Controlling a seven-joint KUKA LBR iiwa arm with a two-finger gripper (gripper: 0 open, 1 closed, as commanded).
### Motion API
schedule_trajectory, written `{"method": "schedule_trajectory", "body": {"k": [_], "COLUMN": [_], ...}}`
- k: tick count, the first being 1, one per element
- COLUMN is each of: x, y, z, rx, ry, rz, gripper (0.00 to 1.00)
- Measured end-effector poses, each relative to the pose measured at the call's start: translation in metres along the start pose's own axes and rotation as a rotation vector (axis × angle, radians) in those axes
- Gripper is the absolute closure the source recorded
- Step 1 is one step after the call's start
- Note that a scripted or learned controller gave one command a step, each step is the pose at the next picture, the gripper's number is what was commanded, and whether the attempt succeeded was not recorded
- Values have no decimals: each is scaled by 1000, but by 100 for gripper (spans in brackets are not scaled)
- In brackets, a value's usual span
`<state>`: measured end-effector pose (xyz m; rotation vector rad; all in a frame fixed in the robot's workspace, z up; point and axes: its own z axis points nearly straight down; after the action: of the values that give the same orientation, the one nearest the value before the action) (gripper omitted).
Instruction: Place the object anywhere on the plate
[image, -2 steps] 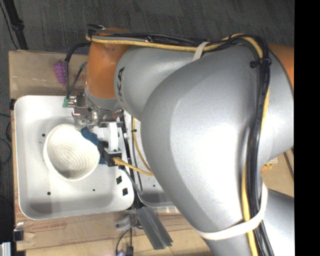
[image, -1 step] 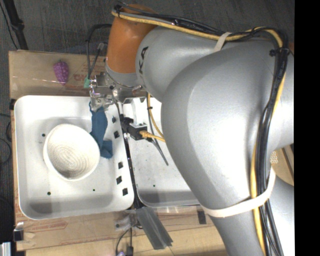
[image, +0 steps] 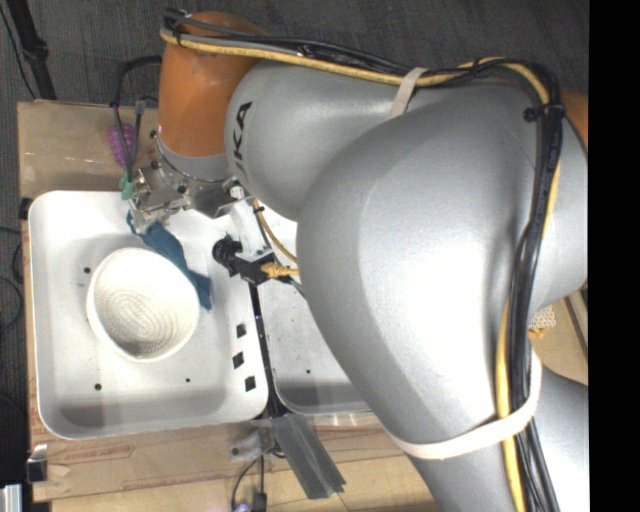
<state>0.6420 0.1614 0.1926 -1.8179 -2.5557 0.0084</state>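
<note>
grey arm (image: 420, 250) over 2 white bins, gripper (image: 150, 205) above blue cloth (image: 185, 262) beside white plate (image: 143, 303)

A single fixed camera looks steeply down at a slant on the surface (image: 70, 130), close to the arm (image: 420, 250), whose bulk fills the right; the left bin (image: 60, 400) lies in plain sight.

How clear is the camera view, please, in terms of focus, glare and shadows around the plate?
In the camera view, the plate and blue object look reasonably sharp; the grey arm close to the lens is soft and carries broad bright sheen; soft shadows lie along the left bin walls; the gripper area is dim and cluttered.
</note>
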Motion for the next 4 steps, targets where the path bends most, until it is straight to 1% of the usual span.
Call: {"method": "schedule_trajectory", "body": {"k": [1, 2, 3, 4], "x": [18, -32, -35, -72], "y": [-23, 0, -2, -20], "z": [-50, -64, -72, -113], "rx": [-5, -7, -8, -7], "ry": [-3, -4, -5, -7], "rz": [-327, -468, -570, -872], "gripper": [100, 100, 100, 100]}}
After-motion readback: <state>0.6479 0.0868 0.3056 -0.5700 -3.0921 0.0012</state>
